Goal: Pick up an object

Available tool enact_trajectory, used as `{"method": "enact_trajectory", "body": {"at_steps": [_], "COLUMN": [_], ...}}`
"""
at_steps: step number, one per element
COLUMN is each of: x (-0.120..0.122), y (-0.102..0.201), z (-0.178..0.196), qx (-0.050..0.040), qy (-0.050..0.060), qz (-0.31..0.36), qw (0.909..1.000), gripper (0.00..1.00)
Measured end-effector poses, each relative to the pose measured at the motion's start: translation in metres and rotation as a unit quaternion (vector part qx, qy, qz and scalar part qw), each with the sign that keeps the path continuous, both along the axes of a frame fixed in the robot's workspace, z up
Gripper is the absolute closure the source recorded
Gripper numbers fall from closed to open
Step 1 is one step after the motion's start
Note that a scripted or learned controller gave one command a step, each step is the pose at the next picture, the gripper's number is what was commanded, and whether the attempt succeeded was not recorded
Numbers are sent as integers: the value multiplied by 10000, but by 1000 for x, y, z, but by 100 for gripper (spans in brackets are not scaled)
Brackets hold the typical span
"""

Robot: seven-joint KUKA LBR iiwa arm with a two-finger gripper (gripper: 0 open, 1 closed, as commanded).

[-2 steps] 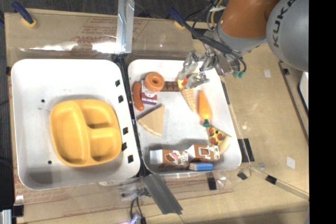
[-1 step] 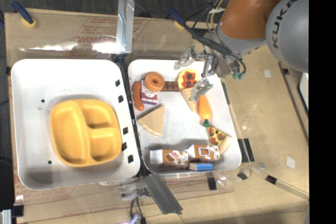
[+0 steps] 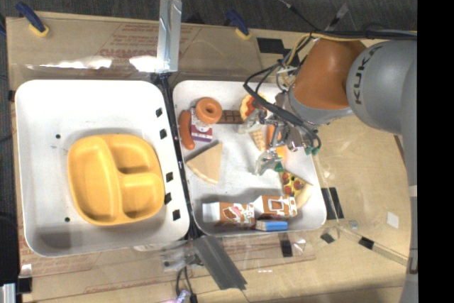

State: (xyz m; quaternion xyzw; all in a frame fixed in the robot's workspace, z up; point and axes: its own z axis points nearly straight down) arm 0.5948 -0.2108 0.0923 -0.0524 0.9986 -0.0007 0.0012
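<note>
A cardboard-topped bench (image 3: 369, 188) is bearing two bins; the claw (image 3: 268, 161) is hovering low in the right bin (image 3: 234, 92), grip state unreadable (wrist clutter), a pizza slice (image 3: 294, 186) just beside it: approach step, needing descent.

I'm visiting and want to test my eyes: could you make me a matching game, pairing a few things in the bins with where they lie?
Things:
1. yellow tray
2. doughnut
3. bottle
4. pizza slice

Places:
A. along the near wall of the right bin
B. near the right bin's far wall
C. alone in the left bin
D. just below the gripper

Pairs: 1-C, 2-B, 3-A, 4-D
</note>
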Motion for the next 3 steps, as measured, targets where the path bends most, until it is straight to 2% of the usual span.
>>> {"method": "enact_trajectory", "body": {"at_steps": [1,2,3], "x": [4,4,23], "y": [2,2,3], "z": [14,14,30], "qx": [-11,-10,1], "qy": [-48,-46,-3], "qz": [35,38,922], "qw": [10000,10000,9957], "gripper": [100,0,0]}}
